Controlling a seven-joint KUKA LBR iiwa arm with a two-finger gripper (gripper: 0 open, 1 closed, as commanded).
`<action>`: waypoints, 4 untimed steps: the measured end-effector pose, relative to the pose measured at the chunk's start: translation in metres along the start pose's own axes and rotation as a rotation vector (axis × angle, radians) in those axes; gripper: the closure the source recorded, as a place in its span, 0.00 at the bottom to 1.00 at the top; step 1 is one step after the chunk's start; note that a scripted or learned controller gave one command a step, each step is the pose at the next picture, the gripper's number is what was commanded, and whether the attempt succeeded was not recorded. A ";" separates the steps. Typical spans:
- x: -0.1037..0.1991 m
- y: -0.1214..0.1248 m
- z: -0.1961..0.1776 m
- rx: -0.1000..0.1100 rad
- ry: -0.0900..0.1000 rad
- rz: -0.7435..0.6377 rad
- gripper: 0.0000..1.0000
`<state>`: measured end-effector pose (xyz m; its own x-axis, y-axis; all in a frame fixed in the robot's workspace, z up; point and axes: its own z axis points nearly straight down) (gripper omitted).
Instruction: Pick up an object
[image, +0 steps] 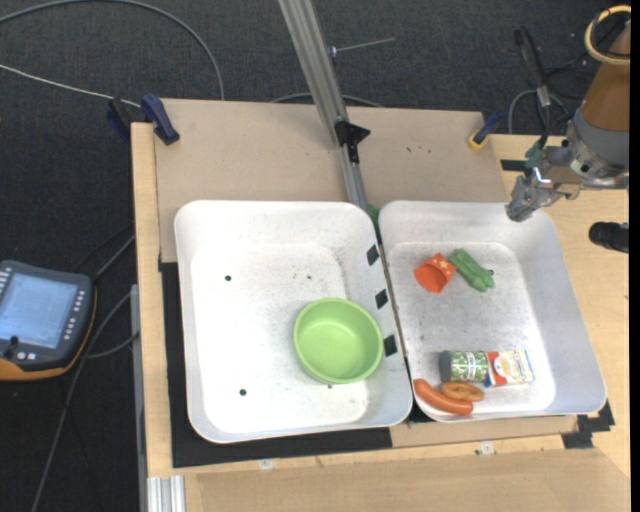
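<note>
Gripper (522, 207) hovers at right bin's (568, 300) far rim; finger state: can't tell. Orange cup (434, 274) touches green pickle (471, 270), mid-bin. Probably light, stiff plastic; you'd pinch cup's rim.

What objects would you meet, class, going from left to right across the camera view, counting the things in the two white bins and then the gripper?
Green bowl → orange cup → green pickle-shaped toy → small carton → gripper. The hot dog toy is left out because it overlaps others in left-right position.
</note>
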<state>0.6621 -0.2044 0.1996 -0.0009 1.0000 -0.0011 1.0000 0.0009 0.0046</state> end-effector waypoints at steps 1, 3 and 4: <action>-0.004 -0.002 -0.044 0.000 0.000 0.000 1.00; 0.052 -0.010 -0.064 0.004 0.002 -0.003 1.00; 0.098 -0.007 -0.054 0.004 0.002 -0.003 1.00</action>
<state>0.6552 -0.1066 0.2533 -0.0038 1.0000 0.0009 1.0000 0.0038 0.0003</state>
